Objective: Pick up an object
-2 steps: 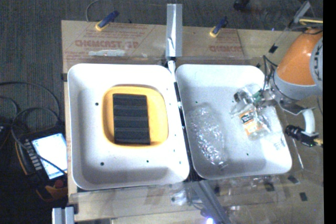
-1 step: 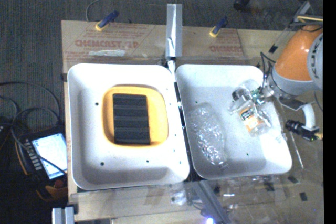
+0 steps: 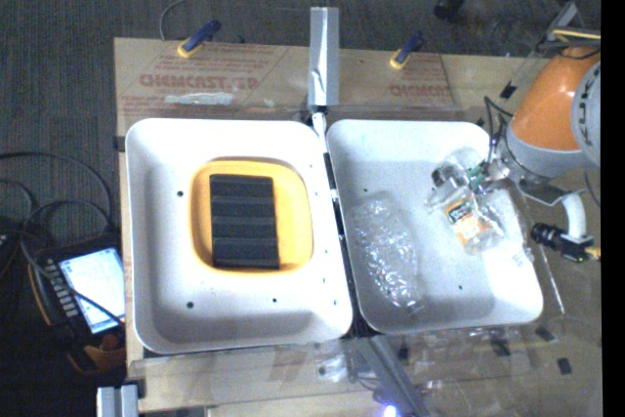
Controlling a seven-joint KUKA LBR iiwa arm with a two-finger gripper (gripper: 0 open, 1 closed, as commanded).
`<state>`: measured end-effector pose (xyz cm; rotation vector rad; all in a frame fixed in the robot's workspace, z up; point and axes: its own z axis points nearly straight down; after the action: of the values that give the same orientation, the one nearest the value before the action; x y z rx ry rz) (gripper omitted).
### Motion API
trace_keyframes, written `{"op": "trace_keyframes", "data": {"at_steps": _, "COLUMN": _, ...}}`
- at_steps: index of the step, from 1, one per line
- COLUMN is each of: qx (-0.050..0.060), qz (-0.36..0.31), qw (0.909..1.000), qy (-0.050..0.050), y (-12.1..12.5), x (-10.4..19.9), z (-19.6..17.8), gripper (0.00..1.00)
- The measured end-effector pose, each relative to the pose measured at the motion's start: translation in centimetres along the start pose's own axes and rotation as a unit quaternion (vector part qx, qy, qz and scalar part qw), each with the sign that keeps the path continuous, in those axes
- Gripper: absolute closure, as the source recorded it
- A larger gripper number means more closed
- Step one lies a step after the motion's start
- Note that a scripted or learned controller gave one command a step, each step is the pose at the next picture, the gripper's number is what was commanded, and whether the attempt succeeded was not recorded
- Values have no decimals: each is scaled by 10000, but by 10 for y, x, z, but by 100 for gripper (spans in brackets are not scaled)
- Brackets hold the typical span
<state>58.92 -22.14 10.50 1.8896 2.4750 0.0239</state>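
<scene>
Camera view, fixed overhead at a slant. Left bin (image 3: 156,239) holds a yellow tray (image 3: 298,220) with a black ribbed block (image 3: 242,220) on it, centred. Right bin (image 3: 410,151) holds a clear crinkled plastic bottle (image 3: 386,254), long axis running from the bin's centre toward its near edge, and a clear wrapped packet (image 3: 474,215) by the right wall. Hand (image 3: 476,179) sits over the packet's upper end, near the bin's far right corner; its state cannot be told. Judgement: the packet lies directly beneath and toward the near edge; the bottle lies left.
</scene>
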Motion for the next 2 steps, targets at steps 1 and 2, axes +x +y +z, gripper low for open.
{"op": "trace_keyframes", "data": {"at_steps": 1, "qx": 9, "qz": -833, "qw": 9965, "qy": -27, "y": 13, "x": -6, "z": 1, "gripper": 0}}
{"op": "trace_keyframes", "data": {"at_steps": 2, "qx": -13, "qz": -843, "qw": 9964, "qy": -26, "y": 15, "x": -4, "z": -8, "gripper": 100}}
